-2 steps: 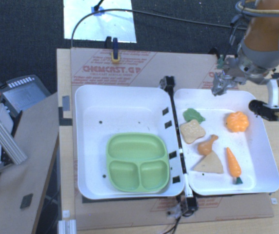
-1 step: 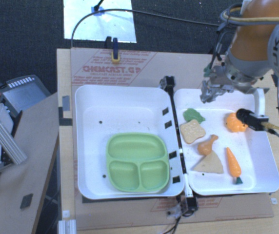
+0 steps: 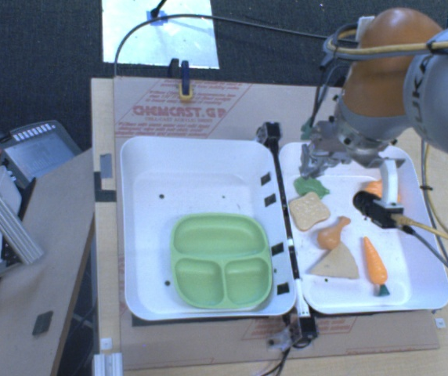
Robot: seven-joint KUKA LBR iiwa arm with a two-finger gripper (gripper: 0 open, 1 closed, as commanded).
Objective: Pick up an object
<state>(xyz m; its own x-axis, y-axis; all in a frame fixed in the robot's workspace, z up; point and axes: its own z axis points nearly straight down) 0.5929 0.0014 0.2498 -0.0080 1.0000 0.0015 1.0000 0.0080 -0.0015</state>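
The arm (image 3: 381,61) reached in over the right bin (image 3: 435,288), and its jaws hung over the bin's 10 o'clock corner. Whether they were released or clenched could not be told from this slant; nothing showed between them.

Just below the jaws, toward 6 o'clock from them, lay a green leaf-shaped piece (image 3: 312,186), flat on the bin floor. It looked the likeliest thing to be picked. Touching or just beside it at its 6 o'clock side sat a toast slice (image 3: 308,211), with a drumstick (image 3: 334,232) near the bin's middle, a pale wedge (image 3: 336,265) at 7 o'clock, and a carrot (image 3: 375,262) at 5 o'clock. A small orange piece (image 3: 373,188) showed at about 1 o'clock, partly hidden. The left bin (image 3: 142,210) held a green divided plate (image 3: 221,261) toward its 5 o'clock side.

The leaf appeared to be toy food: probably light, thin and somewhat stiff, with a smooth surface that might slip. Lying so flat, it offered little height to grip, so the jaws would likely need to straddle its narrow width and press close to the floor. The toast crowded one edge, and a closing grip could nudge it. The drumstick, rounder and standing clear, seemed an easier hold, best taken across its thick end.
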